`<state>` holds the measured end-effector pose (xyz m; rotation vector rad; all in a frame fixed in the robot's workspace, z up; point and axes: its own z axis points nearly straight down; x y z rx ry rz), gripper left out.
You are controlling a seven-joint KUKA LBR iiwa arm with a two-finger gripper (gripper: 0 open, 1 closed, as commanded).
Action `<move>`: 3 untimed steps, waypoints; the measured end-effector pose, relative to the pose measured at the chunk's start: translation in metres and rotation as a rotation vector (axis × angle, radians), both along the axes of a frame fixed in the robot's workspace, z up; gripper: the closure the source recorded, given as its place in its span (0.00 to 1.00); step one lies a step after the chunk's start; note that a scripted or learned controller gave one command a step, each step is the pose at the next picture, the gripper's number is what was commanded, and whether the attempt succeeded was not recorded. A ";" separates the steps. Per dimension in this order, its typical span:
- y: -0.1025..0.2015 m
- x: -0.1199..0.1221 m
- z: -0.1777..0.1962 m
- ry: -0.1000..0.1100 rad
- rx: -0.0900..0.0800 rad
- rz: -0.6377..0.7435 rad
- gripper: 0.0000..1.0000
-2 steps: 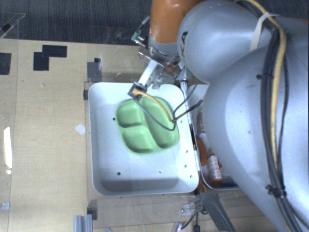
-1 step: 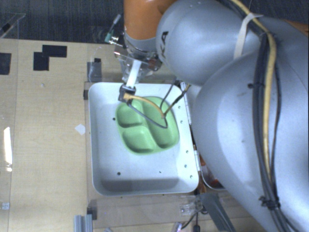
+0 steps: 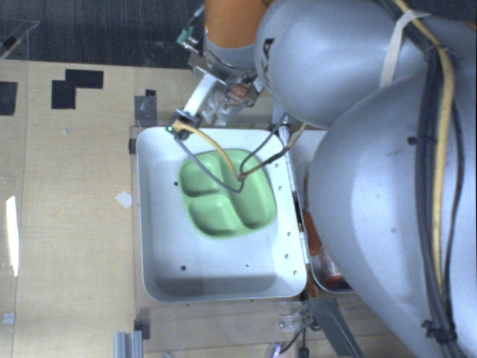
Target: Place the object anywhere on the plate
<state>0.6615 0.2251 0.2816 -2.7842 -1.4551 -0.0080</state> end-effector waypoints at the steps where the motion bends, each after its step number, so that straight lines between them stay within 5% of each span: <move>1: 0.011 -0.052 -0.084 0.003 0.000 -0.059 1.00; 2: 0.008 -0.103 -0.069 0.003 0.001 -0.097 1.00; 3: 0.007 -0.103 -0.069 0.003 0.001 -0.098 0.00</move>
